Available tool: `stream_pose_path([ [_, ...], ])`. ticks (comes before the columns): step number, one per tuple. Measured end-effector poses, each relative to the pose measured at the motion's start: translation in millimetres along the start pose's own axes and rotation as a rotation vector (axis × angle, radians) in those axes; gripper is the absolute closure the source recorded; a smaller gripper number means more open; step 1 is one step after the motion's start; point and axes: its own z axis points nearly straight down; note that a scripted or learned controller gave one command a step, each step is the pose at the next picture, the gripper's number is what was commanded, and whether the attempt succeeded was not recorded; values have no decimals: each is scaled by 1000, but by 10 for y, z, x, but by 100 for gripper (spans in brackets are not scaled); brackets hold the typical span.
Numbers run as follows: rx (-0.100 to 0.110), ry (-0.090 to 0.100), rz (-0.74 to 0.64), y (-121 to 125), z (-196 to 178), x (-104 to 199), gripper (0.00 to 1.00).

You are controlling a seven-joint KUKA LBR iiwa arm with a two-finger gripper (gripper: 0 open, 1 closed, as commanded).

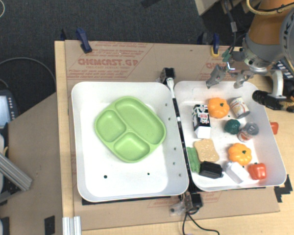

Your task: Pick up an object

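Hanging over the far edge of the right bin, claw spread wide open with nothing in it, toys below it in that bin, orange pumpkin closest, green plate in left bin.

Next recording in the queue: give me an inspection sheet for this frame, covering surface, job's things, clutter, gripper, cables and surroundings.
Surface: cardboard-covered bench bearing the left bin and the right bin.
Job's things: right bin holds two small orange pumpkins, a black-and-white carton, a cracker, a dark green ball, a red piece and a black block.
Clutter: green divided plate lies in the left bin.
Gripper: gripper hovers above the right bin's far rim, fingers spread, nothing between them.
Cables: a thin cable trails off the near edge.
Surroundings: dark carpet; blue clamps at the far edge.
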Motion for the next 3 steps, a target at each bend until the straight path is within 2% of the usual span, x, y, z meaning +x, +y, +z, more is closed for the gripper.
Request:
stream_pose_path([
  [1, -7, -2, 0, -84, 985, 173, 0],
  [2, -3, -1, -2, 20, 1215, 273, 0],
  [3, -7, -2, -1, 29, 1089, 269, 100],
])
